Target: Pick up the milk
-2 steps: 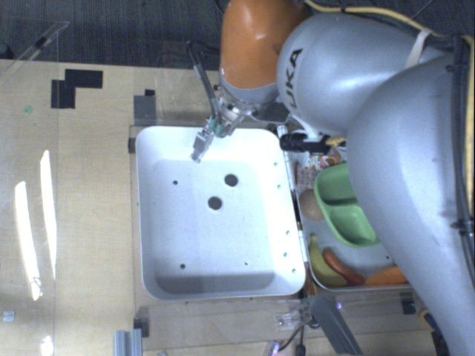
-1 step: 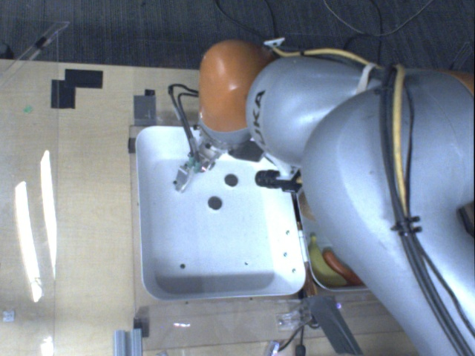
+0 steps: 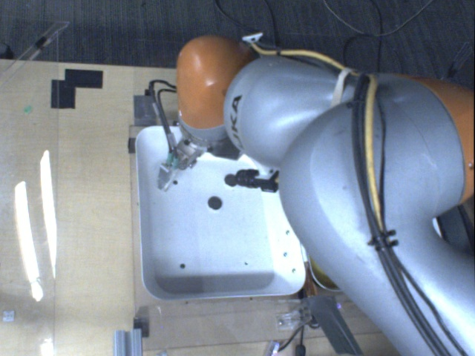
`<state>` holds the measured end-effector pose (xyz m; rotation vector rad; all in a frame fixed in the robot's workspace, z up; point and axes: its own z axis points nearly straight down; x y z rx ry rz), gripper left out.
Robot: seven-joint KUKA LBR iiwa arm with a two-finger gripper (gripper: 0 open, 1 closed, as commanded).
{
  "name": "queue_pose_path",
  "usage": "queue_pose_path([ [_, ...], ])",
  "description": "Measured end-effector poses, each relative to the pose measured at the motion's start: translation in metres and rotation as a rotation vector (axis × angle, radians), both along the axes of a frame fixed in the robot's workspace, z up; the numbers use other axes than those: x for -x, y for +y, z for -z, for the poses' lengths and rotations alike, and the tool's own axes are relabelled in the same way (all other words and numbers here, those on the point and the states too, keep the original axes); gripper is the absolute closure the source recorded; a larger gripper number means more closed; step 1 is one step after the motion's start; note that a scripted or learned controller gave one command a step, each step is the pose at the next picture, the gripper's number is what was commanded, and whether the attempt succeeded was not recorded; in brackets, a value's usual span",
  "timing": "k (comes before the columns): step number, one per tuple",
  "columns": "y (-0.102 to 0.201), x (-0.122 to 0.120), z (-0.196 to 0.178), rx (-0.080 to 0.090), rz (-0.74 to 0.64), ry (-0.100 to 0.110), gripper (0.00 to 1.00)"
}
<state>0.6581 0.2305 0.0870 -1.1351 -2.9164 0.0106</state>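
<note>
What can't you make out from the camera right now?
Right bin, camera view: hidden under the arm.
Milk: cannot place it; the arm may cover it.
Dark spot in the left bin: too small to identify.
Gripper: too blurred to tell whether it holds anything.
</note>
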Motion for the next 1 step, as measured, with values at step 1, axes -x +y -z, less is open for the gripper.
queue_pose_path([
  [1, 0.0022, -0.0052, -0.0153, -0.010, -0.002, -0.026, 1.00],
])
